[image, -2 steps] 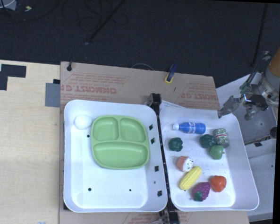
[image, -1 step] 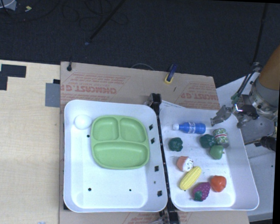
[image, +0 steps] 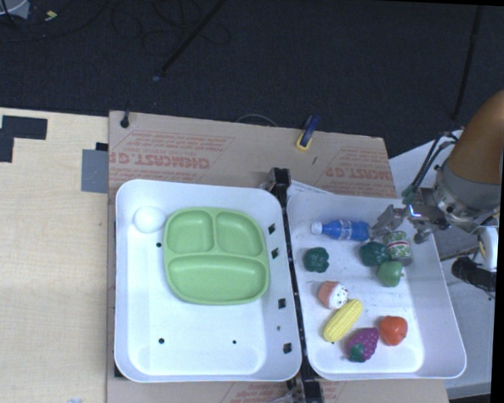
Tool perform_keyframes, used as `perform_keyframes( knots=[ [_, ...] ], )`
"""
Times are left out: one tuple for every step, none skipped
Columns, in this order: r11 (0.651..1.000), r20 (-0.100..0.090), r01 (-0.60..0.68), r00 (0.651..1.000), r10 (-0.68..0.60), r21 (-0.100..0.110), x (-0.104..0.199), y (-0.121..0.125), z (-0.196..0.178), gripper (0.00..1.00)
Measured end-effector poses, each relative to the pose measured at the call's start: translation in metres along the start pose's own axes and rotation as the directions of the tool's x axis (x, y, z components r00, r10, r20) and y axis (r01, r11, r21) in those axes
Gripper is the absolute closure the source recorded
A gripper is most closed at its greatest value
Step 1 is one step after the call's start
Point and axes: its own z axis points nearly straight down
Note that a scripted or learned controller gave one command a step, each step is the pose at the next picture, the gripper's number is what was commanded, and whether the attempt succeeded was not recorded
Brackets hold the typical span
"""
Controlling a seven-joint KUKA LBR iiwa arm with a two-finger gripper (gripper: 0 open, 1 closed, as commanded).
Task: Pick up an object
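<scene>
The arm (image: 480,155) shows a broad orange band, rounded and smooth, above a grey metal wrist ring. Thin dark cables loop from the wrist along the side nearer the bins, and a small green-tinted spot sits by the grey flange. The gripper (image: 404,221) below is built of pale grey and silver metal parts with dark joints, angular and open-framed in shape.

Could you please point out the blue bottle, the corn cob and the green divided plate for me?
blue bottle (image: 344,230), camera view, on its blue body.
corn cob (image: 343,320), camera view, on its yellow middle.
green divided plate (image: 216,277), camera view, on its large lower compartment.
</scene>
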Motion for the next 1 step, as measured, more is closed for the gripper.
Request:
perform_keyframes(
  knots=[
    [1.0,-0.001,0.002,1.0,-0.002,-0.001,0.0059,0.0007,0.0437,0.0]
  ],
)
